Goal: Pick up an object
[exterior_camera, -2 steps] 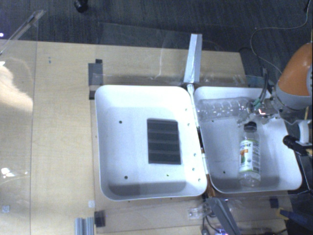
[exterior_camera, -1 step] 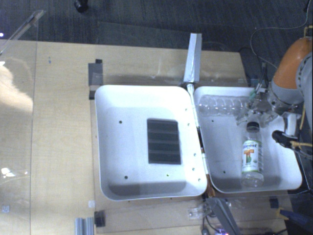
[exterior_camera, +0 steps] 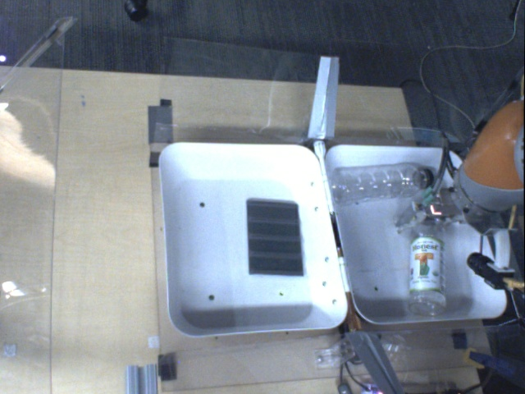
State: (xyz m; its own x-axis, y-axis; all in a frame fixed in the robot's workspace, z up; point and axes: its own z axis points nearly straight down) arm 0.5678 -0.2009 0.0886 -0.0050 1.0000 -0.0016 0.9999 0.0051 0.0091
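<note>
Camera view: 2 clear plastic bottles, upright labelled bottle (exterior_camera: 426, 272), lying bottle (exterior_camera: 379, 181).

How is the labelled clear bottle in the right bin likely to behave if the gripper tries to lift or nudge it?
The labelled bottle lies on its side in the right bin, so a nudge would probably roll it. It looks clear and possibly empty, so likely light and easily knocked away. Its smooth plastic may slip or dent when the gripper squeezes.

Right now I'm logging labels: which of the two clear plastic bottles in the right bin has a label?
The clear plastic bottle with the white-and-green label, nearer the bin's front; the bare clear bottle lies along the back wall.
</note>
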